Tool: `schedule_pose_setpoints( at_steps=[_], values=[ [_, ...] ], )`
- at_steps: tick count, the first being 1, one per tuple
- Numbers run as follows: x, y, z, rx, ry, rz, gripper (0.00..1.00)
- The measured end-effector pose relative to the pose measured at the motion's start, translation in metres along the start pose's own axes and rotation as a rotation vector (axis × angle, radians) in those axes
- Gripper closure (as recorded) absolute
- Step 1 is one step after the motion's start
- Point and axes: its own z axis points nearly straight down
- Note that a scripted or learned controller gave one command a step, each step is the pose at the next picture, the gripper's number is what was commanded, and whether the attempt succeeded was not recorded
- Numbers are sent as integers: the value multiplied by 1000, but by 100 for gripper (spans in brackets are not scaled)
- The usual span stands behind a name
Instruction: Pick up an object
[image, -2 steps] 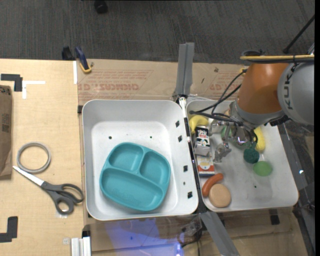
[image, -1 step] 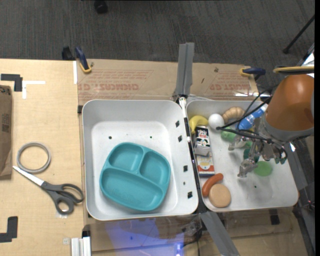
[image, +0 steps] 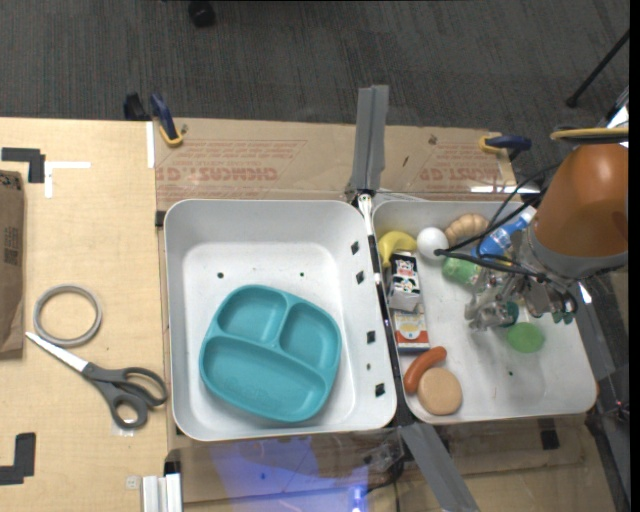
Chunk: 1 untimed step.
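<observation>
The right bin holds several small items. My gripper hangs low over the middle of that bin, below the arm's orange band. A green round piece lies just under and in front of the gripper. To its left are a green item, a white ball, a yellow fruit and a tan lumpy piece. A blue bottle leans near the arm. Along the left wall stand a small printed carton and a flat packet. A red sausage and a tan bun lie at the front left.
The left bin holds a teal divided plate. Scissors and a tape ring lie on the bench at left. A grey divider bar runs behind the bins. Clamps pin the cardboard at the back.
</observation>
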Motion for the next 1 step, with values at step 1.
schedule_pose_setpoints(
  at_steps=[1],
  values=[
    [75, 19, 13, -2, 7, 76, 100]
  ],
)
